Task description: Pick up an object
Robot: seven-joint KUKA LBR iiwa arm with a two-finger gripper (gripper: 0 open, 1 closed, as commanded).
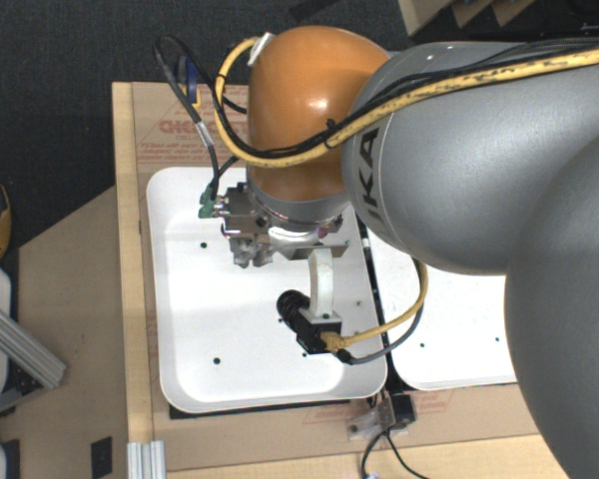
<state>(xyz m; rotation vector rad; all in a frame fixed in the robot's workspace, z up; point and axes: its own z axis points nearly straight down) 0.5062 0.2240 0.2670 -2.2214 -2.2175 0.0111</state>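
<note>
So the weird part first: we couldn't spot any object to pick up. The left bin [180, 367] looked bare white wherever we could see its floor, just a few tiny dark specks around 7 and 9 o'clock. If there was something in there, it was sitting under the arm, roughly in the middle of the bin, where the wrist blocked everything.

The gripper [248, 249] was down low over the upper middle of that bin, at about 11 o'clock from the bin's center. We saw a grey metal block with some stubby bits poking down, but honestly we couldn't tell if the fingers were apart or together, or if anything was between them. Too small and too shadowed.

As for progress, our guess was that the arm was in the reach-down part of a try, with the lifting all left to do. Nothing showed a thing being carried.

Going outward: the orange band [295, 98] and the big grey arm [479, 168] covered the whole 1 to 4 o'clock side of the shot. A black cable plug [299, 317] and a yellow cable [399, 317] dangled over the bin's lower right. The right bin [459, 357] was mostly cut off by the arm, just a white patch at 4 o'clock. The cardboard sheet [135, 267] framed it all.
</note>
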